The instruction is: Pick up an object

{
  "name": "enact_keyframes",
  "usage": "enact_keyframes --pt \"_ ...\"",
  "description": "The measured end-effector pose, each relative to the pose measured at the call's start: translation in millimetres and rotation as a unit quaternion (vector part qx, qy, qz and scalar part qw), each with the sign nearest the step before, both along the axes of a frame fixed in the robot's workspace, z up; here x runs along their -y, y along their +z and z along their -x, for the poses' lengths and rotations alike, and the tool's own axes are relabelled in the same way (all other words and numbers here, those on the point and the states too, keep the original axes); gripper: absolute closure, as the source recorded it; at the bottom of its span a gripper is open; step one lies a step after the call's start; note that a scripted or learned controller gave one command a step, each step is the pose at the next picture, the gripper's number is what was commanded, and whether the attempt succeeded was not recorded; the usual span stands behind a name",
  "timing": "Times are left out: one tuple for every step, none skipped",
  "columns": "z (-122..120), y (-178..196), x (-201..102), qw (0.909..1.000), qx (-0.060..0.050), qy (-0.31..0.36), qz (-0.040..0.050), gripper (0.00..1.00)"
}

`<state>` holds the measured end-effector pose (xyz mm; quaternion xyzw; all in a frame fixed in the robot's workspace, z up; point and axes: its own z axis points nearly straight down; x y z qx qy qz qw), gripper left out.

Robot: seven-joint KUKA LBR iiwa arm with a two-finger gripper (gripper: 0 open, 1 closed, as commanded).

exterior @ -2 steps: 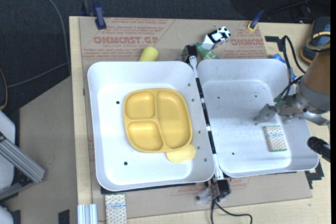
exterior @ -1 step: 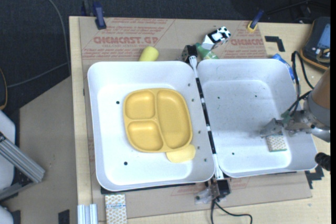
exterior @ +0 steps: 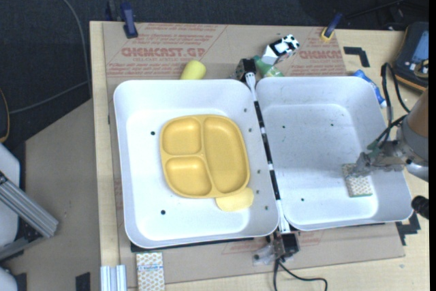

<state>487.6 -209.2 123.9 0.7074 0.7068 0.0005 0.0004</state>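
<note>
Gripper (exterior: pixel 371 161) low in right bin (exterior: pixel 306 146), above small patterned square pad (exterior: pixel 359 185), finger state indiscernible, yellow divided plate (exterior: pixel 204 155) in left bin (exterior: pixel 136 146)

A yellow tray (exterior: pixel 204 157) is lying in the white left bin (exterior: pixel 136 146). A speckled greenish sponge (exterior: pixel 359 185) is sitting in the white right bin (exterior: pixel 313 112).

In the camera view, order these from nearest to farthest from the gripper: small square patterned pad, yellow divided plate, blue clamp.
1. Small square patterned pad, right bin, just below the gripper.
2. Yellow divided plate, left bin.
3. Blue clamp, bench's far-left edge.
</note>
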Motion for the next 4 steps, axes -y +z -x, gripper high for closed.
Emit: enact_keyframes --pt "0 0 0 1.0 0.0 0.0 -0.0001 0.0" --pt "9 -20 10 1.0 -0.002 0.0 -0.0008 0.0" --pt "8 -10 10 1.0 -0.001 0.0 -0.0004 1.0" --pt "8 -10 10 1.0 -0.001 0.0 -0.0005 0.0"
